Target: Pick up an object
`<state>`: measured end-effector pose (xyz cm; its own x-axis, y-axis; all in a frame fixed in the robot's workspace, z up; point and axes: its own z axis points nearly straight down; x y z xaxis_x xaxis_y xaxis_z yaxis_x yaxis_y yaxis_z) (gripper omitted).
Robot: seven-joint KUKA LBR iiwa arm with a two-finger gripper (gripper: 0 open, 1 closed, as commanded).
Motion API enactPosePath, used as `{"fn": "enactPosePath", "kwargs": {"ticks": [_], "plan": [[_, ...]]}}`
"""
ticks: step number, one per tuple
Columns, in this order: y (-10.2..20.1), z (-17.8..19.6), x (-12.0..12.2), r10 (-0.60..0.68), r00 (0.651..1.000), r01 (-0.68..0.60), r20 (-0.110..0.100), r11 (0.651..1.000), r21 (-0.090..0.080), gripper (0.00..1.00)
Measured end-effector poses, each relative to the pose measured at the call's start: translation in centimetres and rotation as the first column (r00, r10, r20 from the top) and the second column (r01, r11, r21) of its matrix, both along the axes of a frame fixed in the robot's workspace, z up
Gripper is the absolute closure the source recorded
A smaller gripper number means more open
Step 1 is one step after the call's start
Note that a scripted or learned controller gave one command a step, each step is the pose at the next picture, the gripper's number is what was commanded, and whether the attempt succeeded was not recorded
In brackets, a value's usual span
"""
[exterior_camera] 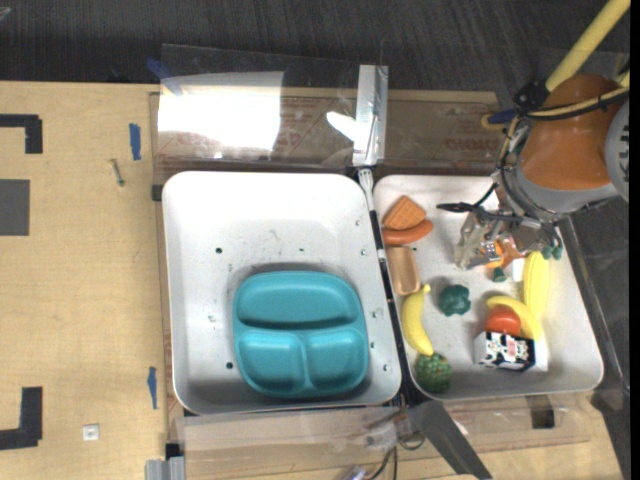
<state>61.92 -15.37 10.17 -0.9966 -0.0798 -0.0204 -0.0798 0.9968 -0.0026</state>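
My gripper [490, 243] hangs low in the right bin [585, 353], near its back right part, below the orange wrist band [565, 133]. A small orange object [494, 256] lies right under the gripper tip, partly hidden by it. Close by are a yellow banana [537, 283] on its right and a dark green piece [456, 300] in front of it. Further left lie an orange wedge with a red base [406, 218], a brown cylinder [403, 268] and a second banana [416, 320].
A red and yellow toy [505, 318], a black-and-white box [508, 351] and a broccoli [433, 370] sit at the right bin's front. The left bin [200, 228] holds a teal divided tray [300, 333]. A clear plastic panel [270, 118] stands behind the bins.
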Motion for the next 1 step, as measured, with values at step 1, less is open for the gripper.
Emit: {"fn": "enactPosePath", "kwargs": {"ticks": [1], "plan": [[1.12,16.20,-1.11,-0.085,0.996,0.085,0.003,0.996,-0.001,1.00]]}}
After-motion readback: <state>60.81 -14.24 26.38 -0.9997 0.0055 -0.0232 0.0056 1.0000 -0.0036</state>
